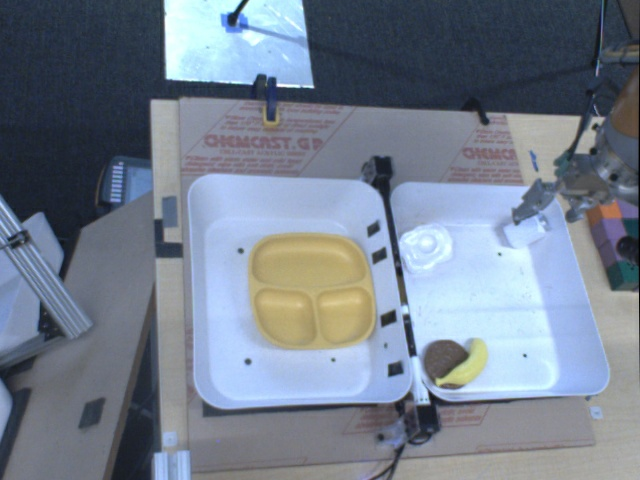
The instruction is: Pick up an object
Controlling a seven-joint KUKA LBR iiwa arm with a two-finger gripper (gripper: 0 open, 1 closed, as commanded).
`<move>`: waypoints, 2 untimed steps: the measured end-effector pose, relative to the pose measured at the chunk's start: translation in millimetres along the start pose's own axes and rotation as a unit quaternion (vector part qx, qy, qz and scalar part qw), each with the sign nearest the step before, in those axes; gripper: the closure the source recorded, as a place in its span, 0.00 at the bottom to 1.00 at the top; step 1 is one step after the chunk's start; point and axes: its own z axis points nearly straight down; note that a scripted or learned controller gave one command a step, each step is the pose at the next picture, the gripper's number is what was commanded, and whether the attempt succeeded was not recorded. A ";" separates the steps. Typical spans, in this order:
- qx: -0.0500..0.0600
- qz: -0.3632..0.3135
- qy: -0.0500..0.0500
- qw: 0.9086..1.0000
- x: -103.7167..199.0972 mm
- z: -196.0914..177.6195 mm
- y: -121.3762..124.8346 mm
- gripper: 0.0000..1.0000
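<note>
Grey metal claw (pixel 532 208) hangs over the far right corner of the right bin (pixel 560 308), a small white block (pixel 524 232) at its tip; whether it grips the block I cannot tell. Nearer the divider lies a white fried egg (pixel 424 247), and a banana (pixel 466 364) rests against a brown cookie (pixel 445 357) in the near corner. A yellow plate (pixel 308 290) occupies the left bin (pixel 215 268), probably kept apart as a drop-off spot.

Bright, even light falls from above, and both white bins look nearly washed out. The left bin (pixel 215 298) glares most along its left wall, while the right bin (pixel 560 318) carries a faint bluish cast. A shiny sheet (pixel 238 30) on the far dark floor reflects light strongly. Shadows are soft and short, pooling under the bin rims at the near edge. The picture is slightly soft and grainy throughout, with small details blurred.
</note>
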 end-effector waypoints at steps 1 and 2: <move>-0.006 -0.002 -0.001 1.000 0.9 -8.0 2.4 0.00; -0.005 -0.001 -0.001 1.000 2.0 33.0 1.2 0.00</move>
